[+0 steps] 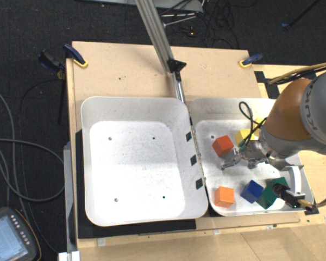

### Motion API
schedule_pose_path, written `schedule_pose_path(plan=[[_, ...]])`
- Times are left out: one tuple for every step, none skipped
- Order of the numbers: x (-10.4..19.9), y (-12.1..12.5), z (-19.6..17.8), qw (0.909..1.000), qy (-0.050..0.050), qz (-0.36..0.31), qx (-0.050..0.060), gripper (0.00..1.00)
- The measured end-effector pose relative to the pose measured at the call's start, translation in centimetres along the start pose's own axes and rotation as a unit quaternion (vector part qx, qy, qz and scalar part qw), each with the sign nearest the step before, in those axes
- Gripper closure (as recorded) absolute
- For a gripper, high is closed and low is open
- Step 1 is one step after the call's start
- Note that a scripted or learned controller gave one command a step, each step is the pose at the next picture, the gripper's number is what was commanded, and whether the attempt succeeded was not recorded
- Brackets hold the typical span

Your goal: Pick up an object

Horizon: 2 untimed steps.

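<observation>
Tabletop (130, 72): a tan board carrying two shallow white bins side by side; clamps sit at its far corners.
Left bin (98, 118): nothing to pick from it, so all the risk sits in its neighbour.
Right bin (206, 126): holds every block, crowded toward its near and right side; a missed reach there can shove blocks into the wall or against each other.
Arm (296, 118): reaches in from the right, its orange band and grey wrist covering much of the right bin. It hides part of what lies under it, so any judgement of contact is uncertain.
Gripper (232, 160): low in the right bin, just beside the red-orange block; it is too small and blurred to tell whether it is apart or together, and no block is seen between its tips.
Red-orange block (223, 145): the likeliest target, lying tilted at the far left of the group. If the gripper comes down off centre, the block could slide or turn away rather than be caught.
Yellow block (243, 136): near the wrist, partly hidden; it could be knocked by the arm.
Orange block (224, 196): near the front wall, apart from the gripper.
Blue block (252, 191): touching or just beside the green block (271, 193); a grab there might take two or jam.
</observation>
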<state>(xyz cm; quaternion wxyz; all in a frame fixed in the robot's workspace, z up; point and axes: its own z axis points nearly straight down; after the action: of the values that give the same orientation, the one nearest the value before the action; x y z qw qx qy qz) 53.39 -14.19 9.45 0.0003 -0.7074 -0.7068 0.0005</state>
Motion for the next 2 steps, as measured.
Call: schedule_pose_path(plan=[[0.0,0.1,-1.1,1.0000,0.000,0.000,-0.001,1.00],[-0.6,0.0,-7.3,1.0000,-0.001,-0.001,-0.004,1.00]])
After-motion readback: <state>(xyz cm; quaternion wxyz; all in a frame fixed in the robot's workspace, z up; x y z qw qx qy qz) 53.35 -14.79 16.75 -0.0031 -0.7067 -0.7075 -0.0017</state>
